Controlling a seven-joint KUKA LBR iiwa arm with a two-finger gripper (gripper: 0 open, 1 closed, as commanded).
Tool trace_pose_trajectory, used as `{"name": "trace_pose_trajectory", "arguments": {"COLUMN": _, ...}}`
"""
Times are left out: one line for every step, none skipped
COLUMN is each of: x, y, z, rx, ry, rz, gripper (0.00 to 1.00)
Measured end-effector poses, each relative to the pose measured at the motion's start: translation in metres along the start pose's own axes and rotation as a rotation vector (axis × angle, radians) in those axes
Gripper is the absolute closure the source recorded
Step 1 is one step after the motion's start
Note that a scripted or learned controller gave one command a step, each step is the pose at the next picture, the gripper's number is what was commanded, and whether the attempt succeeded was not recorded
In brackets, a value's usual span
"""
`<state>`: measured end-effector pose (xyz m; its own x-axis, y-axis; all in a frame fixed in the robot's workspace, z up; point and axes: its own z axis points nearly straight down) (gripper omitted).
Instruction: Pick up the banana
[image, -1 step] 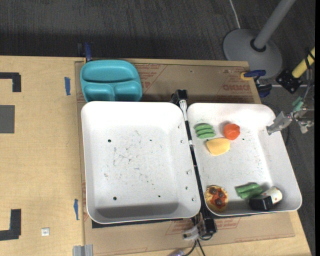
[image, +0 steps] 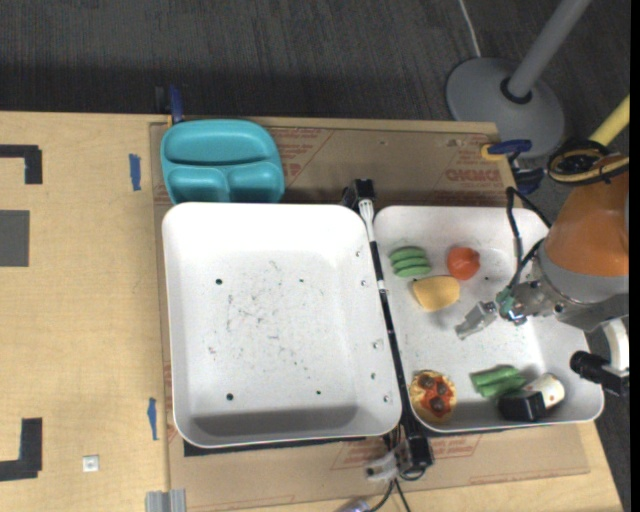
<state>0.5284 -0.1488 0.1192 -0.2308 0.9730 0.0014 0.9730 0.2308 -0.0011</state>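
Note:
The banana (image: 436, 292) is a short yellow piece lying in the upper middle of the right bin (image: 575, 410). My gripper (image: 474, 320) hovers just right of and slightly below the banana, pointing left toward it, with a small gap between them. Nothing yellow sits in the gripper. The grey arm with its orange band (image: 590, 240) comes in from the right, over the bin's right side.
Also in the right bin are a ridged green piece (image: 409, 261), a red-orange tomato (image: 462, 262), a pizza slice (image: 433, 393), a green vegetable (image: 497, 379) and a black and white object (image: 532, 401). The left bin (image: 270, 320) adjoins it. A teal tray (image: 221, 160) stands behind.

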Motion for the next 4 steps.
{"name": "trace_pose_trajectory", "arguments": {"x": 0.057, "y": -0.03, "z": 0.03, "rx": -0.021, "ry": -0.017, "rz": -0.217, "gripper": 0.0}}
{"name": "trace_pose_trajectory", "arguments": {"x": 0.059, "y": -0.031, "z": 0.022, "rx": -0.015, "ry": -0.01, "rz": -0.218, "gripper": 1.0}}
{"name": "trace_pose_trajectory", "arguments": {"x": 0.059, "y": -0.03, "z": 0.012, "rx": -0.018, "ry": -0.012, "rz": -0.218, "gripper": 1.0}}
{"name": "trace_pose_trajectory", "arguments": {"x": 0.059, "y": -0.029, "z": 0.002, "rx": -0.022, "ry": -0.014, "rz": -0.216, "gripper": 1.0}}
